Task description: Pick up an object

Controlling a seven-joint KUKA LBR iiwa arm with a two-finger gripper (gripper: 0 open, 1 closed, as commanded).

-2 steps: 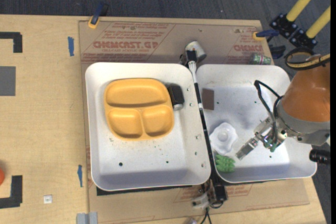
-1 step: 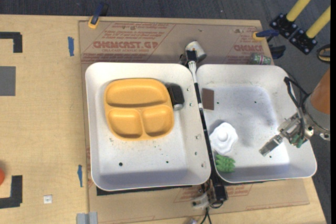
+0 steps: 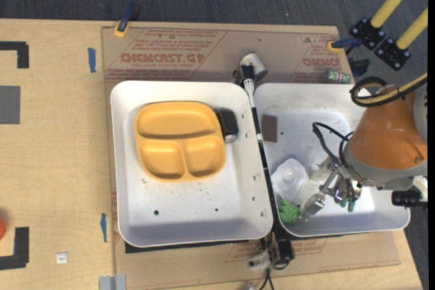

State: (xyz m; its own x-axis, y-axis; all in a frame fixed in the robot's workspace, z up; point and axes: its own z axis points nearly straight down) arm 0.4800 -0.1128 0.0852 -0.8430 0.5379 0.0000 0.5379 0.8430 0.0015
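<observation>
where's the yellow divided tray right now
The yellow divided tray lies in the upper part of the left white bin, with a small dark object touching its right edge near the divider between the bins.
</observation>
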